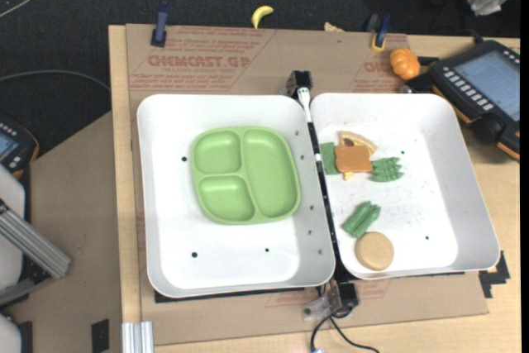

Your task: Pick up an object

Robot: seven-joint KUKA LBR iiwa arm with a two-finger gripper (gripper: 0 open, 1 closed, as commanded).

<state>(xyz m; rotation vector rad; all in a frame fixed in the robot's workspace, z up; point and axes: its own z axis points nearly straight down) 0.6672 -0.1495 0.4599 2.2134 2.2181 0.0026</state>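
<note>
Objects to pick (six, all in the right bin): one tan disc near the front wall; one green pod cluster just behind it, apart from it; one orange-brown slab further back; one pale wedge touching the slab's far edge; one green strip at the slab's left, close to the bin's left wall; one green leafy piece at the slab's right.
Grouping: four pieces huddle together at the back left of the bin; the disc and pod cluster lie separately in front.
Gripper: opening and hold cannot be told.
Left bin: one green plate with three compartments (two small at left, one long at right), lying flat near the centre.
Bins: two, white, side by side, their inner rims touching.
Seam: one black clip at the far end.
Board: one brown sheet under both bins, bearing red print.
Clamps: two, blue, on the board's far edge.
Strays: one orange ball at the far right corner; one yellow curved piece beyond the board.
Pendant: one, black, right of the ball.
</note>
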